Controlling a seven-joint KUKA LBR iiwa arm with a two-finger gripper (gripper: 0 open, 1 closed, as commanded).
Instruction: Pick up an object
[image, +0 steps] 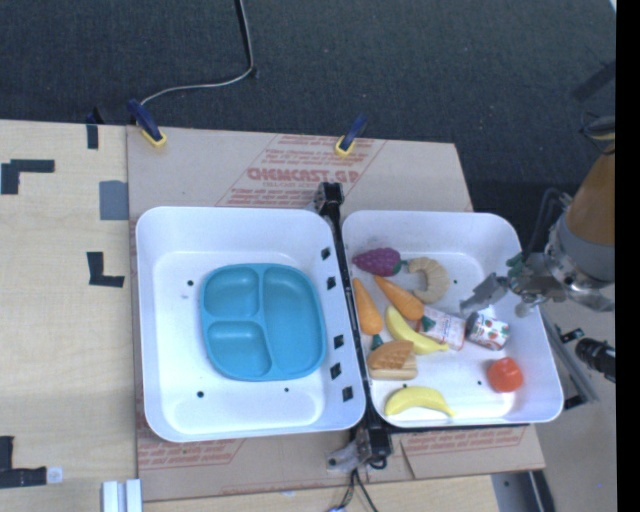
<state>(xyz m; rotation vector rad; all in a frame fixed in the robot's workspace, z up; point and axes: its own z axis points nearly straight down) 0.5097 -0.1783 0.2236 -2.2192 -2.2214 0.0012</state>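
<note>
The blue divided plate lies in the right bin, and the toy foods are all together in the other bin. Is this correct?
Not quite. The camera view shows the blue divided plate in the left bin, not the right one. The toy foods, such as the bananas and carrots, are together in the right bin.

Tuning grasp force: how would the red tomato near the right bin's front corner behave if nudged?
The tomato looks round and smooth, so it would probably roll or slip aside. It seems a light toy. The bin wall beside it would likely stop it.
</note>
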